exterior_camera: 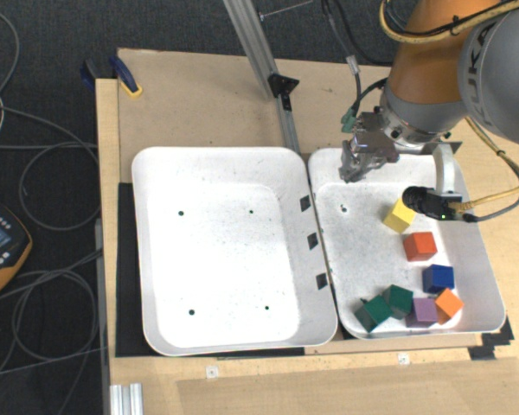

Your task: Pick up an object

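My gripper (355, 169) hangs over the far left corner of the right bin (361, 253), with no block under it or touching it. A yellow block (399, 217) lies a little to its right, nearer the front. Further forward sit a red block (419, 245) and a blue block (438, 277). Along the front wall lie an orange block (449, 303), a purple block (425, 310) and two dark green blocks (400, 299) (376, 312) close together.
The left bin (216, 249) stands beside the right one, joined by black clips (312, 239). A slanted metal pole (258, 50) rises behind the bins. Cables lie on the dark floor at the left.
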